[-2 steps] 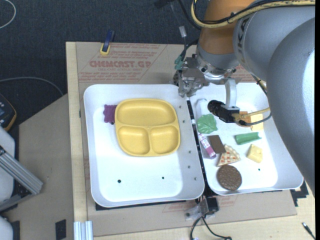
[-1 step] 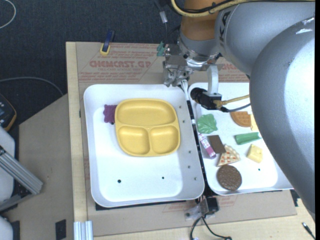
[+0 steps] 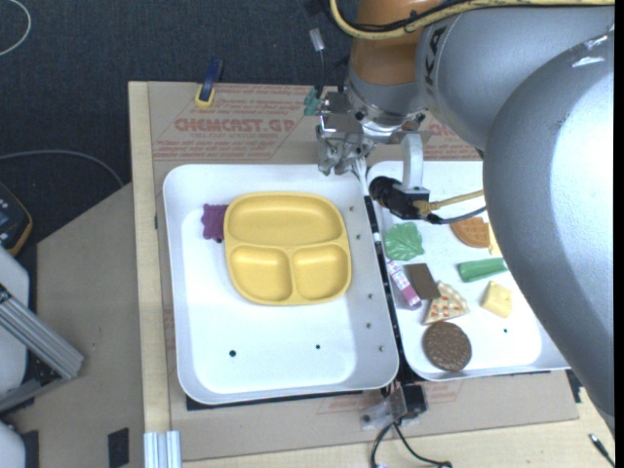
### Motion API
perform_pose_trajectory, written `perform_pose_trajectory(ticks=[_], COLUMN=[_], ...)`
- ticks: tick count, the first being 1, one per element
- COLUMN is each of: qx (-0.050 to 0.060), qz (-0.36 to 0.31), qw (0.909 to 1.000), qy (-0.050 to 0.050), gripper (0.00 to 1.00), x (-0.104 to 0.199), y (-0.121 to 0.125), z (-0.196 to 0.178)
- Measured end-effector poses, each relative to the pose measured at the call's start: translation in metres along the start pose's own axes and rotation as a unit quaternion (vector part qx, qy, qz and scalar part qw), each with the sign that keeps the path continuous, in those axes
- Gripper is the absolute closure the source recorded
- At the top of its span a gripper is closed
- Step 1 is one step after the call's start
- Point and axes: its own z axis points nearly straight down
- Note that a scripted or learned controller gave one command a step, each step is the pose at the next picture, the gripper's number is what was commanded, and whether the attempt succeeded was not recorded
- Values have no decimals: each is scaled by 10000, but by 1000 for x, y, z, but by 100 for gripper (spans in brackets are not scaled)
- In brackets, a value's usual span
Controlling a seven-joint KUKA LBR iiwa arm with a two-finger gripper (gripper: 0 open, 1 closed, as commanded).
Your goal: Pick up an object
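Nothing is lifted yet: the metal two-finger gripper (image 3: 338, 161) hangs bare over the left white bin's (image 3: 283, 369) far rim, its fingers nearly pressed together, toy food (image 3: 447, 305) untouched in the right bin (image 3: 507, 359).

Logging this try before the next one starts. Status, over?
Gripper at far rim of left bin, nothing seen between its fingers. Yellow tray untouched in that bin, purple item beside it. Toy food in right bin. Path unobstructed.

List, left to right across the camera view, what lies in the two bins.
Purple piece → yellow divided tray → green leaf → brown round cookie → green stick → pale yellow wedge.
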Motion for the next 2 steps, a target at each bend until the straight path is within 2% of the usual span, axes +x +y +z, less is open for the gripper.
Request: perform_pose_trajectory(ticks=[1, 2], qx=[-26, 8], qz=[9, 9], qw=[10000, 10000], qy=[-3, -1], gripper=[100, 100], x=[-16, -12], y=[10, -4], z=[-1, 11])
